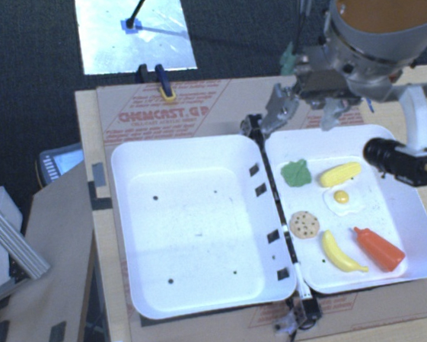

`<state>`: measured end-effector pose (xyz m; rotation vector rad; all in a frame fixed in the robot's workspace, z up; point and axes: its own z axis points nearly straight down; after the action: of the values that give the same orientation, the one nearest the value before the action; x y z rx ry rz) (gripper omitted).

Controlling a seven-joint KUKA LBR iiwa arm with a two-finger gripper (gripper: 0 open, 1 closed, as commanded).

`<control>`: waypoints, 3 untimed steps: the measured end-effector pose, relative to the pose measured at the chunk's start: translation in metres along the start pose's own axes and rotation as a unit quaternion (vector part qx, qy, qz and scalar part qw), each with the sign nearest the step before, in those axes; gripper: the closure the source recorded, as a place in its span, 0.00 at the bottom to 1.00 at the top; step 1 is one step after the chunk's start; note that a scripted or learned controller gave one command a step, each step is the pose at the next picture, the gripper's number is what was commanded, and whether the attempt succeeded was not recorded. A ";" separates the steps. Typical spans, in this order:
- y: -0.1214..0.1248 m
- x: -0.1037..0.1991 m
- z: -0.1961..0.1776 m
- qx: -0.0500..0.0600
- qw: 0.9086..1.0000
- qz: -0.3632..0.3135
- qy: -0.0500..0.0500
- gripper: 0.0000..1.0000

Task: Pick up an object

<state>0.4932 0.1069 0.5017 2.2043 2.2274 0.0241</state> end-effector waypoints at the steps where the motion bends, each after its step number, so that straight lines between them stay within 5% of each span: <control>1: 0.001 -0.003 -0.003 0.005 1.000 0.001 -0.002 1.00; 2: -0.009 -0.048 0.076 0.010 1.000 0.007 -0.003 1.00; 3: -0.007 -0.046 0.061 0.005 1.000 0.002 -0.002 1.00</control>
<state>0.4877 0.0616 0.4406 2.2123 2.2253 0.0066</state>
